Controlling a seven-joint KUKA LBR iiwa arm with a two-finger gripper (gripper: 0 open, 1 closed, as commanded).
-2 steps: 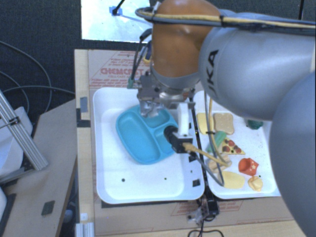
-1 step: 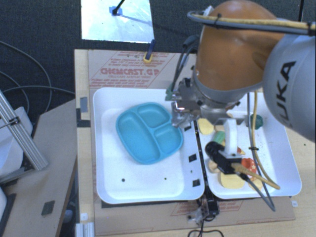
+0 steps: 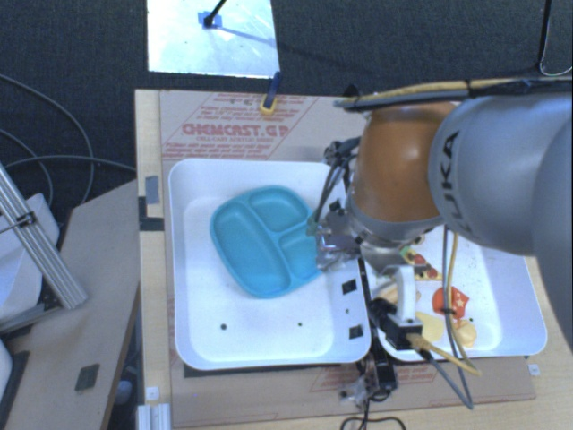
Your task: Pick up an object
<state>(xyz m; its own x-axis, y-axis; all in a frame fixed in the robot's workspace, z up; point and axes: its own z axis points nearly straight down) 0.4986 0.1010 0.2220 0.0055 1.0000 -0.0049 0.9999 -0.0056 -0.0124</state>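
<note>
A light blue divided plate (image 3: 260,240) lies tilted in the left white bin (image 3: 260,352), toward its upper right. My gripper (image 3: 324,243) hangs below the orange wrist band, right at the plate's right edge, near the wall between the two bins. The arm's bulk hides the contact, so I cannot tell whether anything is held. In the right bin (image 3: 530,330) lie a small red object (image 3: 450,301) and a pale yellow piece (image 3: 445,331), partly hidden by the arm and its cables.
Both bins rest on a cardboard sheet with red lettering (image 3: 235,125). A shiny square panel (image 3: 212,25) lies beyond the bench. A yellow and blue clip (image 3: 269,98) sits on the cardboard's far edge. A metal rail (image 3: 36,240) stands at the left.
</note>
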